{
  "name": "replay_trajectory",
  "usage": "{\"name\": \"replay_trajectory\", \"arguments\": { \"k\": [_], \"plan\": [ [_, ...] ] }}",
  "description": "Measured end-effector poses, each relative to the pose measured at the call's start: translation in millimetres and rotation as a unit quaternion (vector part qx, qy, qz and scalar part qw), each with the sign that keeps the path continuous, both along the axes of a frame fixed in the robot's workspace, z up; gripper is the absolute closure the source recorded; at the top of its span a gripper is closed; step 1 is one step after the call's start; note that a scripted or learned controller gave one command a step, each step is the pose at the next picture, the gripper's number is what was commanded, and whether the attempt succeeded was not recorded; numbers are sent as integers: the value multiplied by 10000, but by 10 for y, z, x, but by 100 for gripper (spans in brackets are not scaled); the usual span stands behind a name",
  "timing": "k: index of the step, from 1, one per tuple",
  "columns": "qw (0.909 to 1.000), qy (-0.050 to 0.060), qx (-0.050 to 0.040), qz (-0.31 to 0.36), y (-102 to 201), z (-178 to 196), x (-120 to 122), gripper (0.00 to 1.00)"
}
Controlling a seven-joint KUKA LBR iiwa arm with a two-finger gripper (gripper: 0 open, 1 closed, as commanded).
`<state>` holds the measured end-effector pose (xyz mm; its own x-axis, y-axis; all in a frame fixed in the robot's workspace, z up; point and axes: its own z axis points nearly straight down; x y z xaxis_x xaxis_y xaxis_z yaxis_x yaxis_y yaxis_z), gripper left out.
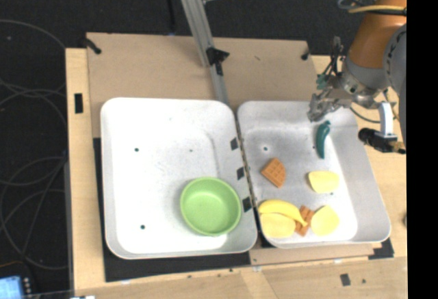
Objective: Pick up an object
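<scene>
The pincer (319, 107) is seen over the far rim of the right bin (287, 120), hanging from the grey wrist with its orange band; whether its tips are spread or pressed together cannot be told at this size, and nothing is seen between them. Just nearer than the pincer, a small teal object (320, 139) lies on the bin floor, probably the closest candidate for the pick. Further from the pincer, all inside the right bin, are found an orange waffle-like piece (274, 172), a pale yellow piece (323, 181), and, at the near rim, a yellow banana-like piece (277, 212), a small orange piece (304, 217) and another yellow piece (326, 221). A green bowl (211, 205) sits in the left bin (137, 126).

The teal object is narrow and lies near the far wall, so a slightly offset descent could close on nothing or nudge it aside. The crowded near-rim cluster could be disturbed or two pieces caught together.
</scene>
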<state>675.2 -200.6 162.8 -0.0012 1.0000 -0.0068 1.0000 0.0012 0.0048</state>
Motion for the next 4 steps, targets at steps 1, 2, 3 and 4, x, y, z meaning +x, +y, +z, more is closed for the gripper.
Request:
{"name": "replay_trajectory", "arguments": {
  "k": [1,2,3,4],
  "plan": [
    [10000,-22,27,8,24,654,7,100],
    [10000,-2,33,10,15,882,17,100],
    [10000,22,38,26,574,851,-80,100],
    [10000,26,36,27,1135,754,-104,100]
  ]
}}
